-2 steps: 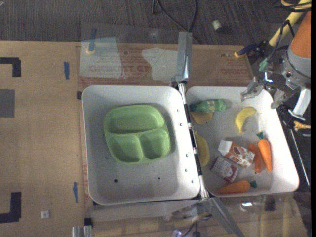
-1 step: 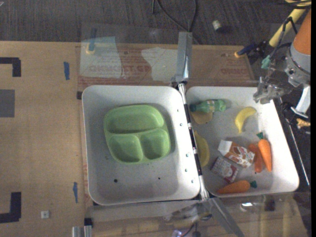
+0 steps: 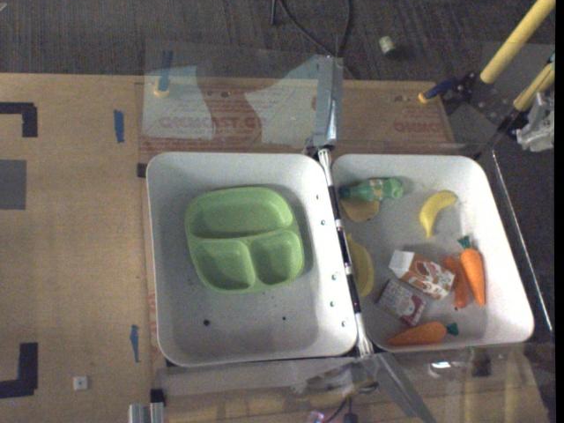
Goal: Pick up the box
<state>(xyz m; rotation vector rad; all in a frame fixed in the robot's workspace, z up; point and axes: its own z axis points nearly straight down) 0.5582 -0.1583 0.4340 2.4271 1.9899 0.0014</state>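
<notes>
**Two small boxes among toy food in the right bin**

An orange toy carrot (image 3: 427, 333) with a green tip lies flat at the front wall of the right bin (image 3: 507, 324), a shallow white tray with rounded corners. Just behind it a dark red box (image 3: 403, 300) lies tilted, and touching its far corner is an orange box (image 3: 429, 278) with a printed face and a white end. Both boxes are flat-sided cartons near the middle of the bin's front half. A second carrot (image 3: 474, 276), smooth and tapered, lies lengthwise just right of the orange box.

Farther back are a curved yellow banana (image 3: 438, 210) and a green bottle (image 3: 372, 189) lying on its side by the bin's left wall. A flat yellow slice (image 3: 361, 268) rests against that same wall.

The left bin (image 3: 167, 324) holds a glossy lime-green divided plate (image 3: 245, 238) with three compartments. Both bins sit on a brown, cardboard-like table (image 3: 70, 263).

The gripper (image 3: 538, 122), pale and blurred, is at the right edge beyond the bins, well apart from the boxes; whether it is open or closed cannot be told.
</notes>
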